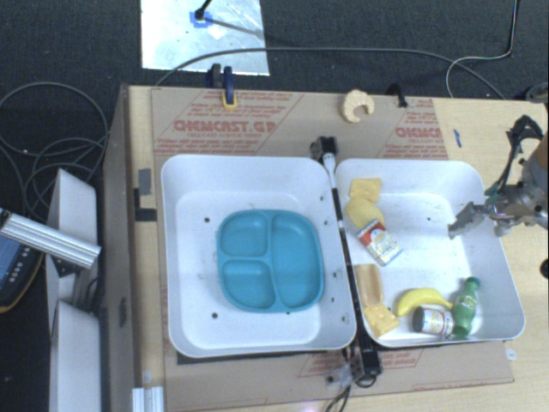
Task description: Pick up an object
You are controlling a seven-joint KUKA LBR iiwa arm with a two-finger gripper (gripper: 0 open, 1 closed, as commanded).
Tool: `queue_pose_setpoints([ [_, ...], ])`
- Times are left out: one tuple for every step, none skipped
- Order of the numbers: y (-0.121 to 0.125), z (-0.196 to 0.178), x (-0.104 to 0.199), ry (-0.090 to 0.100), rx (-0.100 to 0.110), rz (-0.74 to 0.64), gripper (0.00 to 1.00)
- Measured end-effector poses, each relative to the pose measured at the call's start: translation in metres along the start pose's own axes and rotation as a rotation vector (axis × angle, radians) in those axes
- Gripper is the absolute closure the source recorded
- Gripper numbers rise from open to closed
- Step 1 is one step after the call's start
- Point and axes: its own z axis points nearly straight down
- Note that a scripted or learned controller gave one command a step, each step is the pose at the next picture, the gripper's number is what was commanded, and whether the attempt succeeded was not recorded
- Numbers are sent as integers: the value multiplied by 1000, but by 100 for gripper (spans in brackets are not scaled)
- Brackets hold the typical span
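A: Where is the end effector (463, 220) sitting right now?

B: It is hanging over the right bin (480, 183), near that bin's right wall, with the grey arm (523, 197) reaching in from the right edge. How wide it is opened I cannot tell (the tip is a small grey blur from up here), and I am seeing nothing gripped in it.

A: And the things it could pick?

B: All are lying in that same bin. Left of the end effector and a little nearer the camera, a red-and-white packet (379, 242) is resting tilted. Just past that, further left and slightly up, two yellow blocks (364, 199) are crowding the bin's left wall. Below the end effector, along the near wall, a green bottle (465, 305) is lying beside a small jar (432, 321), the two touching, and a banana (420, 299) is curving just left of them. Further left again, a pale wedge (381, 319) and a tan stick (369, 283) are sitting by the divider.

A: Anything on the other side?

B: Well to the left of the end effector, the left bin (197, 196) is holding a blue divided plate (269, 259). Beyond both bins, up and left of the end effector, a beige lump (358, 105) is lying on the bare tabletop (283, 118).
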Motion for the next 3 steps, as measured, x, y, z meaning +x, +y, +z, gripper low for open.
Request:
queue_pose_setpoints([
  [77,94,-8,1,1,-1,0],
  [125,133,-1,0,0,-2,0],
  [126,120,-2,-3,-5,-6,100],
])
